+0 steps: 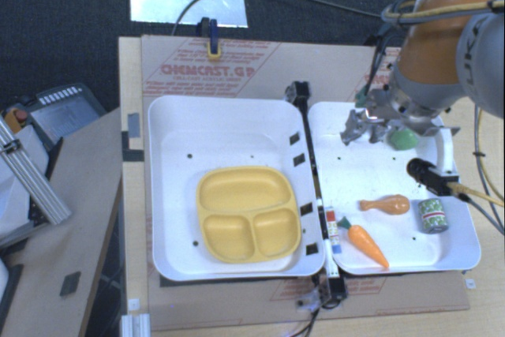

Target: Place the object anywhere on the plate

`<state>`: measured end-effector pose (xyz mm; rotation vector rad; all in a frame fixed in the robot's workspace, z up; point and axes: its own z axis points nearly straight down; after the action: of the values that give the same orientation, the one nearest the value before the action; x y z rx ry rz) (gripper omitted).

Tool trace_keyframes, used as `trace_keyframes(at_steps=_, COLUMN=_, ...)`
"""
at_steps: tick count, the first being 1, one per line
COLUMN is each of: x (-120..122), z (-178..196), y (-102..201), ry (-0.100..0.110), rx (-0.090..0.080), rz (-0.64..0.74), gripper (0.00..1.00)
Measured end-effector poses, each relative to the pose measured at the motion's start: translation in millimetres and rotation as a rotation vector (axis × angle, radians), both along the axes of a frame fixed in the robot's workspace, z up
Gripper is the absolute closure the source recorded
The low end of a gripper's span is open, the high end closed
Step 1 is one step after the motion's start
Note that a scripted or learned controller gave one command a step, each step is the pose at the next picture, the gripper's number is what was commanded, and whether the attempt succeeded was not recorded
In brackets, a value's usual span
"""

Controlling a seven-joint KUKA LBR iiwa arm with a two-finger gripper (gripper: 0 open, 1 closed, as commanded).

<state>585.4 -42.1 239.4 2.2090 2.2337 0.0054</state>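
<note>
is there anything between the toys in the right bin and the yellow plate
Yes. The raised rims where the two white bins meet run between the yellow three-compartment plate in the left bin and the orange toy carrot, tan drumstick-shaped toy, green object and small can in the right bin. Nothing else visibly stands between.

Two white bins (229, 122) sit at centre frame on a tan cardboard sheet (260, 63) printed with red lettering. In the left bin lies a yellow plate (247, 213) with three compartments. The right bin (355, 170) holds an orange carrot (368, 244) with a green top, a tan-orange drumstick-shaped toy (387, 205), a small can (432, 215) with a green patterned label, and a green object (404, 140). The arm (442, 35) at upper right is grey with an orange band.
</note>
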Motion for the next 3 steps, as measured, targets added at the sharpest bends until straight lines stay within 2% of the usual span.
trace_keyframes(at_steps=1, x=-4.1, z=0.5, y=57.1, ry=0.001, rx=0.0, rz=-0.001, gripper=1.0)
trace_keyframes(at_steps=2, x=6.5, z=4.1, y=111.6, ry=0.0, rx=0.0, rz=-0.001, gripper=1.0)
trace_keyframes(at_steps=3, x=12.9, z=-21.8, y=163.8, ry=0.003, rx=0.0, rz=-0.002, gripper=1.0)
